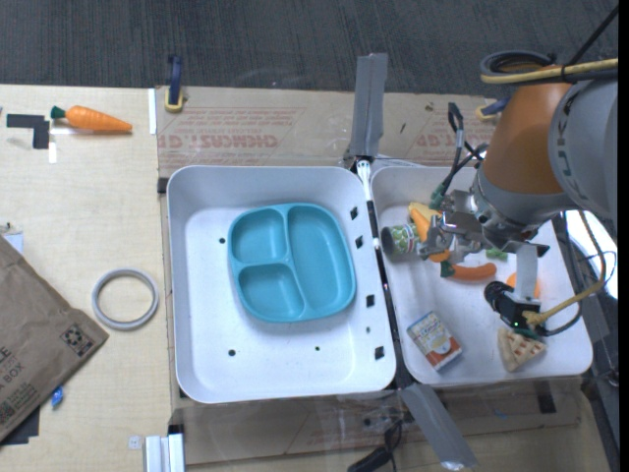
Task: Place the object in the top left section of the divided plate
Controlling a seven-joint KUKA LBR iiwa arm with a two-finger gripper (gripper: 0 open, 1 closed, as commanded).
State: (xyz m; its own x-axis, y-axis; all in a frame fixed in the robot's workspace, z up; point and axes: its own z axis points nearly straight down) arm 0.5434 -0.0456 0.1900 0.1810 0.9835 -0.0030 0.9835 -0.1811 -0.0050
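Observation:
A teal divided plate (pixel 292 261) lies in the left white bin (pixel 197 342); its three sections hold nothing. My gripper (pixel 438 236) hangs low over the right bin (pixel 472 372), among a cluster of toy food. Right by it are a small green can (pixel 398 239) lying on its side, a yellow piece (pixel 421 215) and an orange sausage-shaped piece (pixel 473 271). The gripper's body hides what lies directly under it, so I cannot tell whether it holds anything.
The right bin also holds a small printed carton (pixel 434 339), a waffle-like wedge (pixel 520 348) and an orange piece (pixel 532 285). On the bench to the left lie a toy carrot (pixel 93 119), a tape ring (pixel 125 296) and a cardboard box (pixel 34 347).

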